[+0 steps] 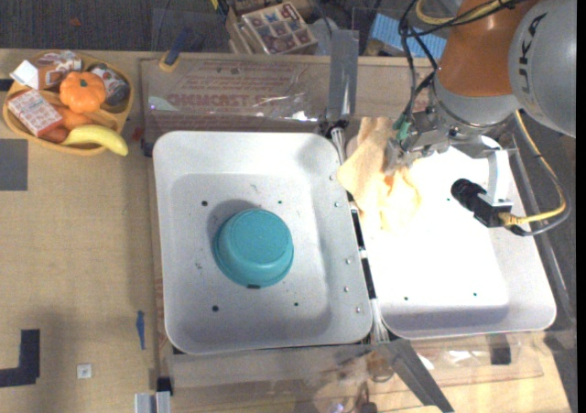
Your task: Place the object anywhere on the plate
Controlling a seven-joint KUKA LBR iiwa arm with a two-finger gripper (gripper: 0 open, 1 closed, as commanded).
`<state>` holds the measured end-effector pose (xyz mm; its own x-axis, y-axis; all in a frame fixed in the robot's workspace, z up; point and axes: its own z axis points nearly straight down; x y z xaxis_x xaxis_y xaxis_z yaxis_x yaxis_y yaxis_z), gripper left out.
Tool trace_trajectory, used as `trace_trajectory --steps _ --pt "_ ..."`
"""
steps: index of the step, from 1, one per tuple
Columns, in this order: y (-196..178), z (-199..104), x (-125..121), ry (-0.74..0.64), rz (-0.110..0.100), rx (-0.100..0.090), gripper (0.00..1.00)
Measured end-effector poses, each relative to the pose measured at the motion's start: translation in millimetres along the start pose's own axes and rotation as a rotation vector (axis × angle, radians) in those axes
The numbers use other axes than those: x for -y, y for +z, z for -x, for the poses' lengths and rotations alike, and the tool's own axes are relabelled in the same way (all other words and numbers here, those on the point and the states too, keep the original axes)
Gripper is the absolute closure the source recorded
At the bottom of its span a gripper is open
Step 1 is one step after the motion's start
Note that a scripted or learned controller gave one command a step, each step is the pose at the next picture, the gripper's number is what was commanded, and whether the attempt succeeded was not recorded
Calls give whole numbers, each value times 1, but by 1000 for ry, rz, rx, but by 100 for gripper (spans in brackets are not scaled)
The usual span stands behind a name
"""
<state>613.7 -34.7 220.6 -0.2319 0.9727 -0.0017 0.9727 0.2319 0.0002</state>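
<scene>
A teal round plate (255, 246) lies in the middle of the left white bin (183, 173). A pale yellow, crumpled cloth-like object (377, 190) with a small orange patch lies at the left edge of the right bin (458, 283), partly over the divide between the bins. My gripper (396, 160) reaches down from the upper right and its tip sits right over the upper part of that yellow object, touching or nearly touching it. The gripper's body hides where the tip meets the object.
A black cable plug (474, 199) with a yellow cable hangs off the arm over the right bin. A clear plastic bag (243, 91) lies behind the left bin. A bowl of toy fruit (69, 104) stands at the far left on the bench.
</scene>
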Motion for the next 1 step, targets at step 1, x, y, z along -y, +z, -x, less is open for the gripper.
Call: trace_trajectory --steps 1 --pt "-4 0 -1 -2 2 1 100"
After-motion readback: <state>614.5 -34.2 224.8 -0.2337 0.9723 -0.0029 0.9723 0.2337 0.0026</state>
